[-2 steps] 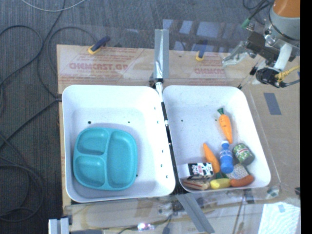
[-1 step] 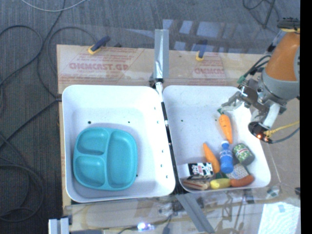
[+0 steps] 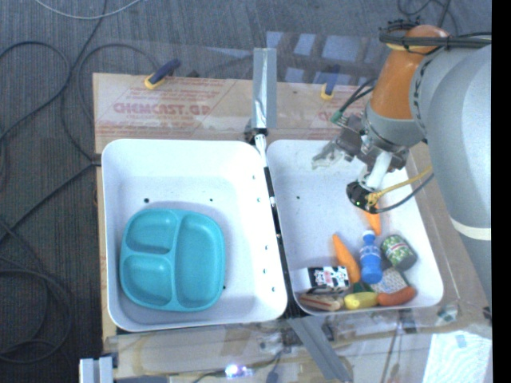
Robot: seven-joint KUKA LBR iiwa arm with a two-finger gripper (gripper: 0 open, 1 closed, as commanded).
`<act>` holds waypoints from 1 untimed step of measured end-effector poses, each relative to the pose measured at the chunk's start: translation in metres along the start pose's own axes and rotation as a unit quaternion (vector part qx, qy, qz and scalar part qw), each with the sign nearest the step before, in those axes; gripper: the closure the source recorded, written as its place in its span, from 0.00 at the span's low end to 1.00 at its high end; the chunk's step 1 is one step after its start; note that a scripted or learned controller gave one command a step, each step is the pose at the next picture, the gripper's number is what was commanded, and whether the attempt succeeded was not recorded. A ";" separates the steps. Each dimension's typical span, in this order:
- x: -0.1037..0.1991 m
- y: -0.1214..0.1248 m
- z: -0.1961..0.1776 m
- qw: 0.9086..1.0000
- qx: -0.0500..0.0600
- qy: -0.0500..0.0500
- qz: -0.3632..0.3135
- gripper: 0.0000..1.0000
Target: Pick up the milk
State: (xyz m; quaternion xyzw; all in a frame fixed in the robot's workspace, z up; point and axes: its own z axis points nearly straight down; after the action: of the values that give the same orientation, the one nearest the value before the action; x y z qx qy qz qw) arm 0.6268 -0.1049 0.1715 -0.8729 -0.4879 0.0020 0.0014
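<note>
Gripper (image 3: 330, 156) hangs over the right bin (image 3: 307, 214) at that bin's 12 o'clock, near the back wall. Open or closed: can't tell from this angle. Arm (image 3: 397, 82) comes in from 3 o'clock, with the orange band sitting above the wrist. Milk carton (image 3: 329, 278), black-and-white cow print, lies on the floor of the right bin at about 7 o'clock, close to the front wall. It's well apart from the gripper, roughly at the gripper's 6 o'clock. Clutter around it: carrot (image 3: 344, 255) at the carton's 1 o'clock, lower end just beside it. Blue bottle (image 3: 370, 258) is at its 2 o'clock, right next to the carrot. Brown bun-like item (image 3: 319, 300) is at its 6 o'clock, looks to be touching. Small yellow item (image 3: 361, 300) is at its 4 o'clock. Green can (image 3: 398, 250) sits at the bottle's 3 o'clock, red-orange sausage shape (image 3: 397, 296) at the bottle's 5 o'clock by the front wall. Left bin (image 3: 160, 166) holds a teal divided plate (image 3: 172, 258), flat on the floor toward that bin's 7 o'clock.
</note>
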 end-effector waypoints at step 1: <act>-0.097 0.039 0.006 1.000 -0.001 -0.001 0.012 0.00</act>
State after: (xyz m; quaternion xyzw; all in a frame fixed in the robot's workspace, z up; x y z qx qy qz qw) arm 0.6090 -0.2073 0.1658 -0.8789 -0.4770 0.0025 -0.0001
